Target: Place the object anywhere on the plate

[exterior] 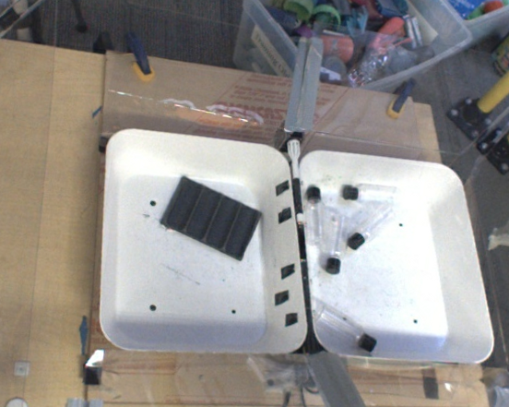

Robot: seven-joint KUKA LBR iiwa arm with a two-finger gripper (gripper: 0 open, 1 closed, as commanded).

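The object, as I judge it, is the cluster of clear pieces with black caps (355,241), lying loose in the upper left part of the right bin (432,268), near the divider (291,240) between the two bins. One more black-capped bit (366,342) sits apart near that bin's front edge. How the clear parts join is hard to make out.

I take the dark ribbed slab (211,217) in the left bin (131,293) to be the plate. It lies flat, its long axis running from upper left to lower right, well apart from the cluster and across the divider.

My arm comes in from the right, so the cluster should be on my nearer side and the slab beyond it. The carry would run leftward over the divider. Whether my pincer is open or closed I cannot tell.
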